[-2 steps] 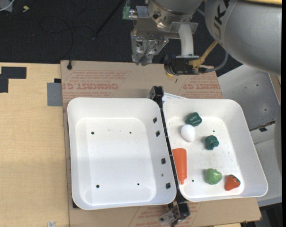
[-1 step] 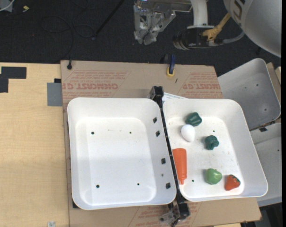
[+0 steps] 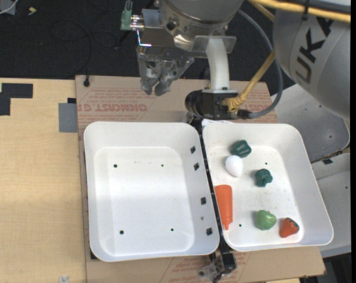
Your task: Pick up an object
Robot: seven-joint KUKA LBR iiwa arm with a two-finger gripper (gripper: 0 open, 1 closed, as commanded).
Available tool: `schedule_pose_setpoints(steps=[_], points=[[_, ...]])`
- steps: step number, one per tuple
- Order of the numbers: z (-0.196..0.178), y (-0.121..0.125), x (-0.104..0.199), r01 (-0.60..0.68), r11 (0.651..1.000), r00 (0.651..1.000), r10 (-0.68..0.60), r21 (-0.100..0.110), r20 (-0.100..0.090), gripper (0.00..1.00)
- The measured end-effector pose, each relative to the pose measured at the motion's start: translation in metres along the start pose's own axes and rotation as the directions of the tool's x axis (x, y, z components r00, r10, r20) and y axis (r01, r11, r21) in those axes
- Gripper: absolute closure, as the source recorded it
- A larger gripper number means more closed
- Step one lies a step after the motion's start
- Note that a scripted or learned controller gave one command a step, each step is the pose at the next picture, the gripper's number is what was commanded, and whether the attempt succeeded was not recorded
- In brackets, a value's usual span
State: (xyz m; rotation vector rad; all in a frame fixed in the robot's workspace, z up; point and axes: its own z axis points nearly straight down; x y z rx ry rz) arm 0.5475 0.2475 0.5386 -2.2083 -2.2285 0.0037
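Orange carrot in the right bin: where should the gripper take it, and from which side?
Likely across the carrot's wider upper half, coming straight down. It lies flat and lengthwise beside the right bin's inner wall, so set the fingers across its narrow width; the wall side looks tight.

A pale wooden bench top [image 3: 30, 175] fills the left of the frame, marked with dark rectangular patches [image 3: 10, 96] at upper left. A brown cardboard sheet [image 3: 125, 102] lies across centre. Black floor with loose cables [image 3: 60, 28] spans the top.

Hand [image 3: 157, 86] raised, fingers together, empty
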Motion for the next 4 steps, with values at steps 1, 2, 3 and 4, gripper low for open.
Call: schedule_pose_setpoints(steps=[1, 2, 3, 4], points=[[0.004, 0.093, -0.006, -0.011, 1.000, 1.000, 0.011, 0.000, 0.005, 1.00], [0.112, 0.096, -0.045, -0.012, 1.000, 1.000, 0.012, 0.012, 0.008, 1.00], [0.020, 0.076, -0.020, -0.005, 1.000, 1.000, 0.005, -0.009, -0.001, 1.00], [-0.001, 0.060, -0.004, -0.006, 1.000, 1.000, 0.006, -0.003, 0.001, 1.00]])
